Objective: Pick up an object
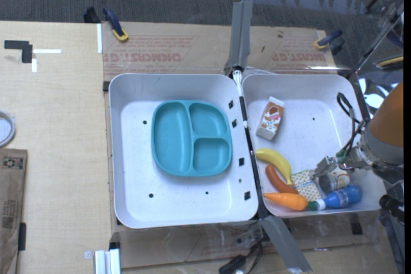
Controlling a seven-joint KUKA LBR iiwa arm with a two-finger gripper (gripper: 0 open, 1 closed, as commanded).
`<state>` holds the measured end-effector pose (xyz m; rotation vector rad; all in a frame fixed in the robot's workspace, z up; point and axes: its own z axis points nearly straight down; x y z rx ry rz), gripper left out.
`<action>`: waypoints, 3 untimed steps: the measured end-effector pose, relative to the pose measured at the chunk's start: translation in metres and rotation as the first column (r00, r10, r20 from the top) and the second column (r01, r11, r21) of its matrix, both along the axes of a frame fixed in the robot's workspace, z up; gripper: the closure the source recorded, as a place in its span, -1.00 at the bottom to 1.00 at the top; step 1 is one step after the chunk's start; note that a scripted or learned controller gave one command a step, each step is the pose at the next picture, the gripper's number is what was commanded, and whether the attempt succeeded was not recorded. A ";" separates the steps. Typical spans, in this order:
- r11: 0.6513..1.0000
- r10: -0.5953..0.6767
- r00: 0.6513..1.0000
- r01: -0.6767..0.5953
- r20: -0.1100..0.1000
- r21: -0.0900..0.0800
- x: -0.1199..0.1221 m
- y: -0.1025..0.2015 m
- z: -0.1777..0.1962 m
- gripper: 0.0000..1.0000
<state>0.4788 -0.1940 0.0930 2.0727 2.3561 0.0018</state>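
Objects for picking: a cluster in the right bin [302, 83], crowded into its near half.
- Banana [274, 160]: long axis slanting from upper left to lower right, near the bin's left wall.
- Red sausage-shaped item [279, 179]: just below the banana, same slant.
- Carrot [286, 200]: long axis nearly level, pointed end to the left, along the near wall.
- Blue bottle [340, 197]: lying on its side, long axis nearly level, close to the near right corner.
- Small carton [270, 119]: apart from the cluster, mid-bin, with open white floor on all sides.

Gripper [326, 168]: low over the cluster's right part, just above the bottle; whether it is wide or narrow cannot be told, and nothing is visibly held.

Left bin [128, 157]: holds a teal divided plate [191, 138], centred, with bare floor along every wall.

Counter [51, 112]: pale wood left of the bins, largely open; cardboard under both bins; dark carpet beyond the far edge.
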 end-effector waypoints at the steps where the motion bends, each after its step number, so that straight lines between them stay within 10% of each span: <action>1: 1.000 -0.002 1.000 0.002 0.001 0.001 0.001 0.000 0.009 1.00; 2: 0.994 0.113 0.994 -0.113 -0.004 0.001 -0.001 0.066 0.082 1.00; 3: 0.994 0.105 0.994 -0.105 -0.003 0.000 -0.001 0.060 0.108 1.00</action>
